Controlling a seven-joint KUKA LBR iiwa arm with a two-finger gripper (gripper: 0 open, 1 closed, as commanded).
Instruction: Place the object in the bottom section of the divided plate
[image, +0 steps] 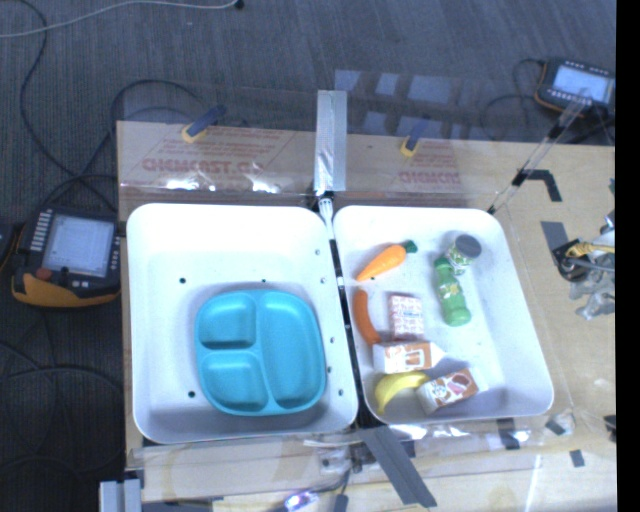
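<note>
While blue divided plate (262, 350) sits in left bin (160, 240), toys fill right bin (510, 300)

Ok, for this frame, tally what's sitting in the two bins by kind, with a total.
Blue divided plate: 1
Toy carrot: 1
Green bottle: 1
Grey round can: 1
Orange sausage: 1
Banana: 1
Small cartons or boxes: 3, one pink, one orange and white, one red-labelled
Total: 9

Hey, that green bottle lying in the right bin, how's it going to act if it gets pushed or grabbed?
The green bottle lies on its side, so a sideways push would probably roll it. It looks like smooth, rigid plastic, likely light and a bit slippery. The grey can near its cap might stop it.
</note>
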